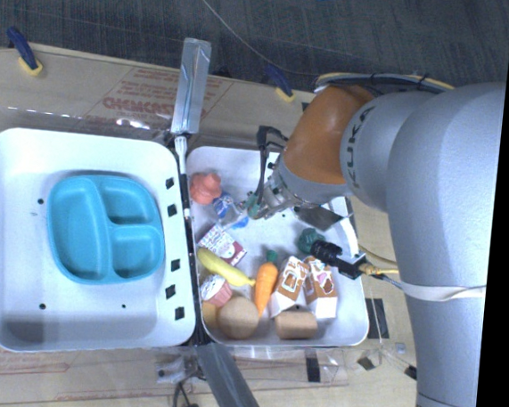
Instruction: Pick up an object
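Observation:
My gripper (257, 206) reaches down into the right bin (350, 328), near its upper middle, under the orange wrist band. Its tip sits right beside a small blue-and-white object (227, 209) and just right of a pinkish-orange ball (205, 186). Below them lie a small red-and-white carton (222, 242), a yellow banana (224, 269), an orange carrot (265, 285), two brown-and-white cartons (306, 281), a tan potato (237, 318), a brown block (295, 324) and a dark teal item (308, 239). Nothing is visibly held.
The left bin (3, 299) holds a blue divided tray (107, 227). A divider with black clips (178, 235) separates the two bins. A metal bar (191, 85) stands at the top between them. The bulky grey arm covers the bench's right side.

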Robot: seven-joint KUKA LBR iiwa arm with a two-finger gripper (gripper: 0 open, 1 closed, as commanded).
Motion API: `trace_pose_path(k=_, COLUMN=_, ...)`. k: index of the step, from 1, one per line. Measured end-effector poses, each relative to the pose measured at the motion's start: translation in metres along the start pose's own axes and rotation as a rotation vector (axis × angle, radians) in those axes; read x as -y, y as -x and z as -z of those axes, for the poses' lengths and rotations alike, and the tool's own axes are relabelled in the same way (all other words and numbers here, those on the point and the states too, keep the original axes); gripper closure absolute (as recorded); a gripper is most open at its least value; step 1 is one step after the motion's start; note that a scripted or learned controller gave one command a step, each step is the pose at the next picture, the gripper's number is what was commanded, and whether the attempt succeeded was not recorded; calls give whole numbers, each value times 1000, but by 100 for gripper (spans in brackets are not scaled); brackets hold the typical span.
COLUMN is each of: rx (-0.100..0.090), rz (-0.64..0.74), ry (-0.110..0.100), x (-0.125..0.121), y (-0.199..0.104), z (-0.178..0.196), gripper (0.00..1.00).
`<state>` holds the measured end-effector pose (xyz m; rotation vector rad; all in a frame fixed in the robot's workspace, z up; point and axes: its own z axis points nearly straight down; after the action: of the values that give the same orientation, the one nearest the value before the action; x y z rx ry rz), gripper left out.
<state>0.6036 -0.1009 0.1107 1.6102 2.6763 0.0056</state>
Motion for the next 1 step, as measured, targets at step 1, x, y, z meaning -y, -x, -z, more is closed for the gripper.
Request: trace_pose_path(k=1, rx=-11, rz=140, ry=-7, x=-87, y=-44, z=85, gripper=100)
